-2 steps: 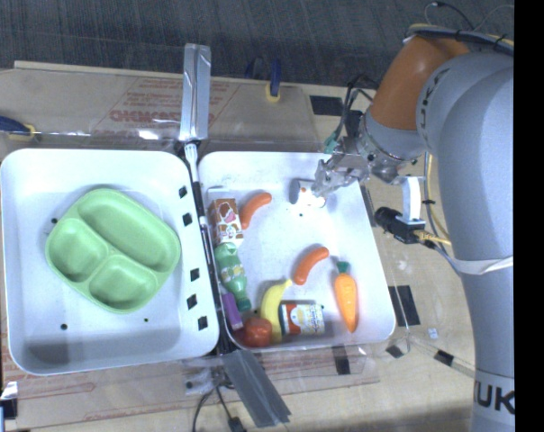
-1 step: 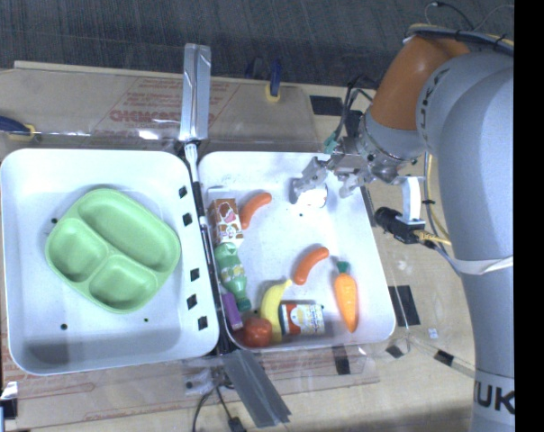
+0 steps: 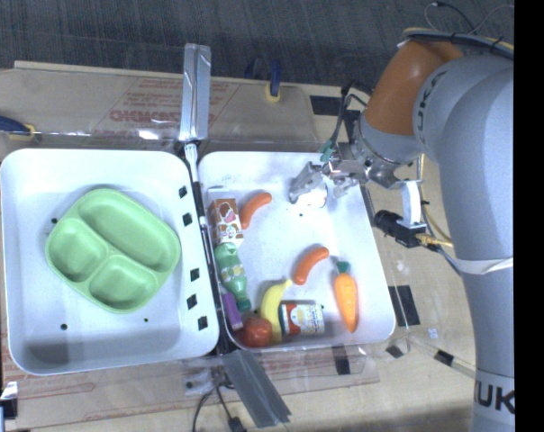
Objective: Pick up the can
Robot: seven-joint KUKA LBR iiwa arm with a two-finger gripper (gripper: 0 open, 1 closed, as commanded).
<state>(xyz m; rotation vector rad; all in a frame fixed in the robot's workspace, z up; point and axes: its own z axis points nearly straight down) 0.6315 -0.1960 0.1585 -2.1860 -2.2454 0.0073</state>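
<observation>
Nearest to us, along the front wall of the right bin [image 3: 380,268], lies the can [image 3: 301,319] we are after: a short tin on its side, with a red and white label and a pale end facing right. It is hemmed in. A banana [image 3: 274,302] presses against its left end, a red tomato [image 3: 257,332] sits just below and left of that, and a carrot [image 3: 345,301] stands just beside its right end. An orange sausage [image 3: 310,263] lies a little behind it.

Further back, we see the gripper [image 3: 306,187] hovering over the far part of the same bin, well apart from the can. Its fingers stand slightly apart with nothing between them, though the gap is small and hard to judge. A second sausage [image 3: 253,209] lies left of it, and a small carton [image 3: 224,220] and a green bottle [image 3: 231,273] line the bin's left wall. The green divided plate [image 3: 113,248] rests in the left bin [image 3: 20,268].

Our worry is the crowding. Coming down on the can, a finger may well land on the banana or the carrot and either jam or close on the wrong thing. Lying on its side, the can could also roll under a glancing touch, and the bin's front wall leaves little room on that side. A smooth round body may slip from a shallow grip.
</observation>
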